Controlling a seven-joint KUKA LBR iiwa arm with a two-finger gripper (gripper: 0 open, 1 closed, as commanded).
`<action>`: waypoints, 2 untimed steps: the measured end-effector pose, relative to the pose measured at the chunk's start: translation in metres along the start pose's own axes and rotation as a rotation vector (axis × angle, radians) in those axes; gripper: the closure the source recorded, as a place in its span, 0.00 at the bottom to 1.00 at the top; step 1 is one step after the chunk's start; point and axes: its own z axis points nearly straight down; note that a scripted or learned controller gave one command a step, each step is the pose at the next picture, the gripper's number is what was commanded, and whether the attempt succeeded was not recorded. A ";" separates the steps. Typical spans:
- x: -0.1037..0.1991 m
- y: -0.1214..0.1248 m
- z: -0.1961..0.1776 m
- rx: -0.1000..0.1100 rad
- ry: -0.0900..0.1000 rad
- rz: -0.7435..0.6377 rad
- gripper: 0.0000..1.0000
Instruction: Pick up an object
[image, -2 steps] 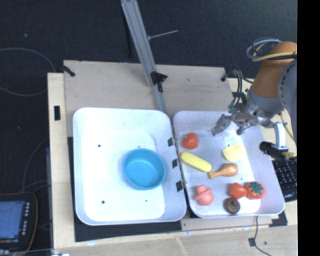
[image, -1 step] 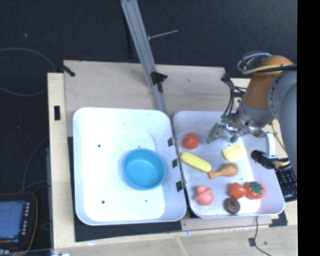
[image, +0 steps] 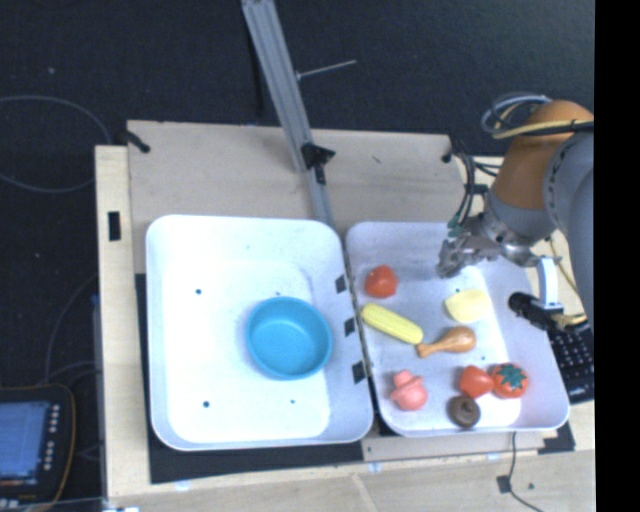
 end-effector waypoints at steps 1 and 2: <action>-0.003 0.000 -0.067 0.005 0.011 0.004 1.00; -0.005 0.002 -0.122 0.004 0.011 0.001 1.00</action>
